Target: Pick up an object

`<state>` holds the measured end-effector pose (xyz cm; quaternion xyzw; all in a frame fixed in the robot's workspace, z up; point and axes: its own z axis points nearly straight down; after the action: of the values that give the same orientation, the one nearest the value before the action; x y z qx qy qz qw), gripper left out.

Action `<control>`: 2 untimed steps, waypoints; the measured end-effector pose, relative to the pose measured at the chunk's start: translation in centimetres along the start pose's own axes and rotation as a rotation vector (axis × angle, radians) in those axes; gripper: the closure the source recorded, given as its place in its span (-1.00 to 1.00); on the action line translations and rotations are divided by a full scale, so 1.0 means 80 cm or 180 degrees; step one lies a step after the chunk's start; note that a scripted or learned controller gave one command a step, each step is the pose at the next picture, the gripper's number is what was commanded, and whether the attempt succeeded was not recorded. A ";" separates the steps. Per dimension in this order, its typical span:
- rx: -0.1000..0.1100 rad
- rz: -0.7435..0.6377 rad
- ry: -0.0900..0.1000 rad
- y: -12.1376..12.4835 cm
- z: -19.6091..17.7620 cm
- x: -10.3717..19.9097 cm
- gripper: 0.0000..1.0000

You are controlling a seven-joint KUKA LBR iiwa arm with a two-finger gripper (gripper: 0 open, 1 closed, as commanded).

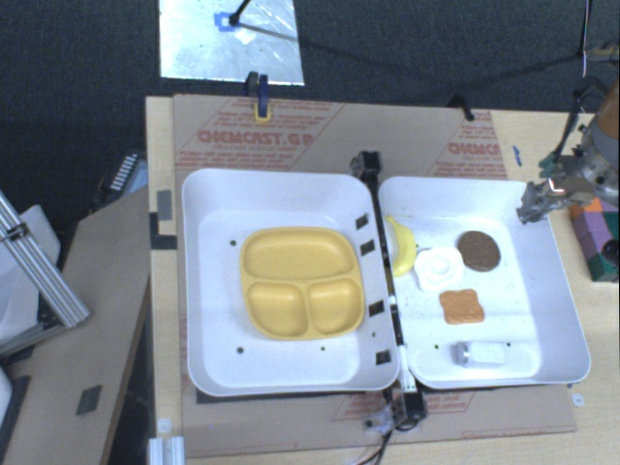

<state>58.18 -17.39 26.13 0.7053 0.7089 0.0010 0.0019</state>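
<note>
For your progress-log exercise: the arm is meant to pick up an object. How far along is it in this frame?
Done: nothing lifted yet. The banana, white disc, brown disc, toast and white block all lie in the right bin; the yellow tray sits in the left bin.
In hand: the claw is at the right bin's far right edge, touching none of them.
Left: approach, grasp, lift.

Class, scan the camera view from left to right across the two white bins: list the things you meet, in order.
Yellow divided tray → banana → white round lid → brown round cookie → gripper at the right bin's far right rim. The toast and white bottle overlap these in order, so they are omitted.
</note>
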 end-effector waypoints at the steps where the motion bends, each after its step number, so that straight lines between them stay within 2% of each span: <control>1: 0.0002 0.0000 0.0001 0.001 -0.035 0.000 1.00; 2: 0.0008 -0.0006 0.0004 0.006 -0.026 0.061 1.00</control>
<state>58.63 -12.51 28.23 0.7046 0.7096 0.0004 0.0006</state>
